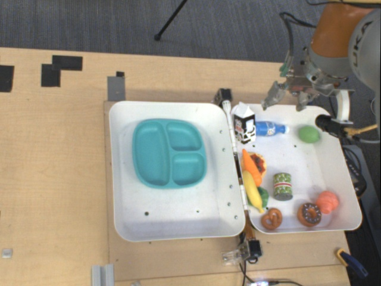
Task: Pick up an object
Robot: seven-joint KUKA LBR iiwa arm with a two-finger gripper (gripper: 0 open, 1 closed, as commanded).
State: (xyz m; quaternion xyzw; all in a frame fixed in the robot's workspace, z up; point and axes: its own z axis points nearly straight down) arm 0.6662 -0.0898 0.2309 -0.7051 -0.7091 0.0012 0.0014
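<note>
Two bins, nothing picked yet: gripper (pixel 287 95) hovers splayed open and empty over the right bin's (pixel 348 177) far rim.
You've got all candidates crowded in that bin: milk carton (pixel 244 124), water bottle (pixel 269 128), green ball (pixel 309 134), carrot (pixel 253 166), banana (pixel 252 191), can (pixel 283 186), pretzel (pixel 272 218), donut (pixel 309 214), peach toy (pixel 327 201). Left bin (pixel 172 219) holds just the teal divided plate (pixel 169 153), likely the drop spot. Bottle sits nearest your fingers.

- Arm (pixel 351 22): cut off by top and right edges.
- Blue bottle (pixel 269 128): left end hidden behind milk carton (pixel 244 124).
- Carton print: too small to read.
- Blue-and-yellow object (pixel 351 261): cut by right edge, unidentifiable.
</note>
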